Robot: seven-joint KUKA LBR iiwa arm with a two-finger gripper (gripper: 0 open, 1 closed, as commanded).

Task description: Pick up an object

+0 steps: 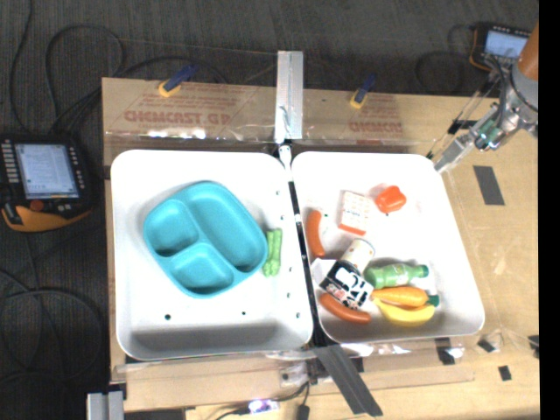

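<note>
Nearest the camera, along the front wall of the right bin (pixel 459 261), lies a tight cluster: a yellow banana (pixel 408 313), an orange carrot (pixel 402 297), a green bottle (pixel 395 275), a black-and-white can (pixel 348 283) and a red-orange sausage-like piece (pixel 343 309), most of them touching. Little room is left between these and the bin's front rim. Farther back, a second orange sausage (pixel 314 232) rests against the divider between the bins, a white carton (pixel 353 213) sits just beside it, and an orange pepper (pixel 391 199) lies apart, with open white floor around it.

Within the left bin (pixel 127 234), a blue divided plate (pixel 204 236) takes up the middle, and a green pod (pixel 273 251) lies between it and the right wall.

Farthest off, the fingers (pixel 444 157) hang past the right bin's back right corner, over the surface (pixel 507 261); whether they are spread or closed I cannot tell, and nothing shows between them. All the objects are well apart from them, the pepper nearest.
</note>
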